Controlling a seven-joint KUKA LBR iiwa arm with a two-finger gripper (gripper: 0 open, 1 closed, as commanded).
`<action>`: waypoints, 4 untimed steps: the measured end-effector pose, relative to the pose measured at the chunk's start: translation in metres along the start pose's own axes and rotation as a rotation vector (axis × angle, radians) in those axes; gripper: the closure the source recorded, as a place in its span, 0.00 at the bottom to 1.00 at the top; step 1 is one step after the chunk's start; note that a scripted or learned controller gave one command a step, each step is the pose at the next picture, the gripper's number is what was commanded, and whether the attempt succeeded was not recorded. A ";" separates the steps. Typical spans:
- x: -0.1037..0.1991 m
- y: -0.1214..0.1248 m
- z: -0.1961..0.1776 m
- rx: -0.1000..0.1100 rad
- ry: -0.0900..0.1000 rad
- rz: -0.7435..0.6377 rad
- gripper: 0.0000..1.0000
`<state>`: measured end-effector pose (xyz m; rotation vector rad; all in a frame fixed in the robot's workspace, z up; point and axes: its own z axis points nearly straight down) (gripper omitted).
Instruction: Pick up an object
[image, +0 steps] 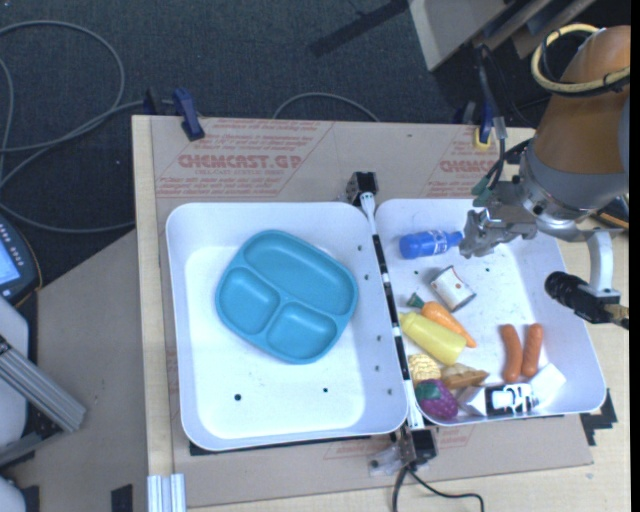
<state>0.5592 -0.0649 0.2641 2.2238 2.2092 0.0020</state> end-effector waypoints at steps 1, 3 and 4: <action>0.005 0.000 0.002 0.004 0.003 -0.007 0.00; -0.045 -0.020 0.185 0.009 0.004 -0.005 0.00; -0.045 -0.019 0.170 0.004 0.003 -0.006 1.00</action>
